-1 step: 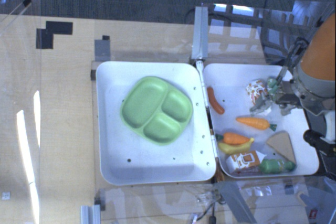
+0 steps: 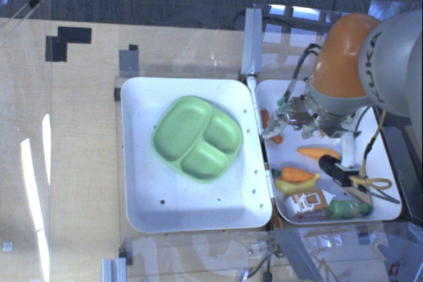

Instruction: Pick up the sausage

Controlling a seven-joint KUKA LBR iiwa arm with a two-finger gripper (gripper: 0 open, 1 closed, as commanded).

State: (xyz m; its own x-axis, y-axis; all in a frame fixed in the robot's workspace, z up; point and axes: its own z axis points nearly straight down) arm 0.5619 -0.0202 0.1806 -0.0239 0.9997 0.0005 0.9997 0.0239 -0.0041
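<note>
The sausage [image 2: 265,119] is a red-brown piece lying along the left wall of the right bin [image 2: 390,208]; a second red-brown bit shows just below, partly hidden by the gripper. My gripper [image 2: 273,129] hangs low over that spot, right at the sausage, under the grey wrist with its orange band [image 2: 344,56]. From this angle I cannot see whether the sausage sits between the gripper's tips.
The left bin [image 2: 145,208] holds a green divided plate [image 2: 197,137]. Toy food fills the near part of the right bin: an orange carrot [image 2: 295,174], another orange piece [image 2: 317,153], a yellow banana [image 2: 291,186], a small box [image 2: 310,203] and a green item [image 2: 345,209].
</note>
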